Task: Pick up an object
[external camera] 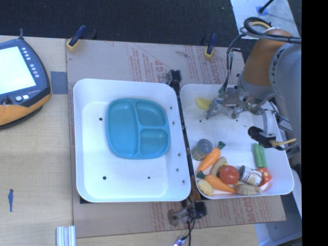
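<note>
**Robot arm reaches over the toy food bin**

On the far left of the bench sits an orange and grey tablet (18, 81). Next comes the left bin (84, 137), and a blue plate (137, 128) with three parts lies flat in the middle of it.

The right bin (287, 181) holds the toy food. A yellow piece (203, 103) lies near its top left corner. Lower down are a small grey can (202, 148), two orange carrots (210, 159), a red tomato (229, 175), a corn cob (205, 187) and a green piece (259, 155), all close together near the bottom edge.

The grey arm (284, 70) with its orange band comes in from the right and bends down over the top of the right bin. The gripper (224, 106) hangs just right of the yellow piece. Its fingers are too small and dark to see well, so I cannot tell if they are apart or together. Nothing can be seen held in them.
</note>
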{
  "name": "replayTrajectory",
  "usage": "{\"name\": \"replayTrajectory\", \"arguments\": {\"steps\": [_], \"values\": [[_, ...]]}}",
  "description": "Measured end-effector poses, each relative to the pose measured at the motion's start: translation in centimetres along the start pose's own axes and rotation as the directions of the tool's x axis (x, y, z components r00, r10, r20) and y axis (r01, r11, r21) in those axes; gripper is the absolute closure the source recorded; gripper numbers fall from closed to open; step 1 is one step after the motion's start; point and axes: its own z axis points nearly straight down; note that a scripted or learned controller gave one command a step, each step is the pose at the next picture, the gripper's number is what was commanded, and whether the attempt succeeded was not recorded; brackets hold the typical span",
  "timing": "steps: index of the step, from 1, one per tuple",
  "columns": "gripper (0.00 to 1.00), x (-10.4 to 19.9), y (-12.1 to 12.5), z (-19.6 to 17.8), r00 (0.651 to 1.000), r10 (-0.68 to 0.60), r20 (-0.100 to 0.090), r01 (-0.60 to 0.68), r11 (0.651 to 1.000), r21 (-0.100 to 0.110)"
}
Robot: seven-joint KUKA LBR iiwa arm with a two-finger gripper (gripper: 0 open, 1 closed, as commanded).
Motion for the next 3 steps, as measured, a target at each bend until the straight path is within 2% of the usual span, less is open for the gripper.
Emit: {"name": "replayTrajectory", "arguments": {"steps": [1,2,3], "values": [[0.0,4.5,-3.3,0.0,1.0,-0.004,0.001,0.004,1.0,0.0],[0.0,2.2,0.5,0.0,1.0,-0.003,0.001,0.003,1.0,-0.002],[0.0,1.0,-6.1,0.0,1.0,-0.003,0.002,0.003,1.0,0.0]]}}
